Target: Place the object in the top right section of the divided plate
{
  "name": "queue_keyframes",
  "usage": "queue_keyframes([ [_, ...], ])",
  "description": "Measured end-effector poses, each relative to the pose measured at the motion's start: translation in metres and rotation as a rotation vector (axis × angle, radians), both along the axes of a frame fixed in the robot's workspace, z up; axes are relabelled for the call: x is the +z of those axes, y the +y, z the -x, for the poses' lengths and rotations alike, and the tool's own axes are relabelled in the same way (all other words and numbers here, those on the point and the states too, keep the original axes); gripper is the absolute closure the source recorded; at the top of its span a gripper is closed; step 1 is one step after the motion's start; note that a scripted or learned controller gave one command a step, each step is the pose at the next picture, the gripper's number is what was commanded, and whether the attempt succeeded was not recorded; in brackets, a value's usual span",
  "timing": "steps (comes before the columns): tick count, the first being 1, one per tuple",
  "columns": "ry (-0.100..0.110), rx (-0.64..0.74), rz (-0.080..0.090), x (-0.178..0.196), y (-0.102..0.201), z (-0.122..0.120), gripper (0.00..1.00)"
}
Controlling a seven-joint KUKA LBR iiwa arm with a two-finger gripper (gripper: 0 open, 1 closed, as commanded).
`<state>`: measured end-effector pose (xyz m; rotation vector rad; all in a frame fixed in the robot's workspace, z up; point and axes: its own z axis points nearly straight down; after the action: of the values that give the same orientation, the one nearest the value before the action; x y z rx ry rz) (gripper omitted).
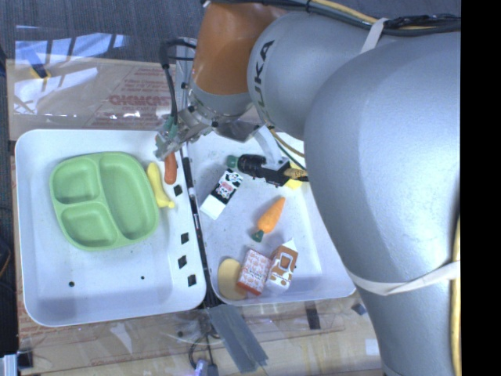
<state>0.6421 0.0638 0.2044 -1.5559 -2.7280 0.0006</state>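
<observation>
A green divided plate (104, 200) lies in the left bin, with nothing in its three sections. My gripper (167, 149) hangs over the ridge between the two bins, just right of the plate's upper right corner. It is shut on a small orange-red sausage-shaped object (170, 168), which hangs upright below the fingers. A yellow banana (159, 185) lies in the left bin against the plate's right rim, just left of the held object.
The right bin (329, 276) holds a cow-print milk carton (221, 193), a carrot (270, 215), two small printed cartons (254, 271) (283, 265) and a tan round piece (227, 276). The big grey arm covers the view's right side.
</observation>
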Motion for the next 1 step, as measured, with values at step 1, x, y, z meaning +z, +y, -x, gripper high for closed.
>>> queue_keyframes([
  [1,-0.002,0.264,0.000,-0.0034,0.0854,-0.0134,1.00],
])
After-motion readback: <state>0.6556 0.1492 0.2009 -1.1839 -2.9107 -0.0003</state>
